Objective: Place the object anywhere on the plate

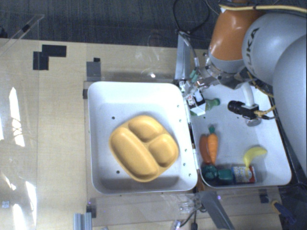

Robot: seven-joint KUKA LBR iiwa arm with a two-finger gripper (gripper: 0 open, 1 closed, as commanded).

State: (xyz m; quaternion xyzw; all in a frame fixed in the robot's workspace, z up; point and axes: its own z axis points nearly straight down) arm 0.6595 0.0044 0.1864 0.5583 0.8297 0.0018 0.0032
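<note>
In the right bin, along its near edge, you see a dark green object in the near left corner, touching a small bottle that lies on its side with a red label. Just behind them a banana lies toward the right wall, and a carrot lies near the left wall with its green top pointing to the far side.

In the left bin the yellow plate with three compartments sits near the middle, a little toward the near right corner. Nothing lies on the plate.

Farther back in the right bin, the end effector is low at the far left corner, close to the wall between the two bins. A small green object is just beside it on the bin floor. You cannot tell from this view if the fingers are apart or together, or if they touch the green object. A black cylinder part with a cable sticks out to the right of it.

The grey arm with its orange band comes over the far right corner of the counter.
</note>
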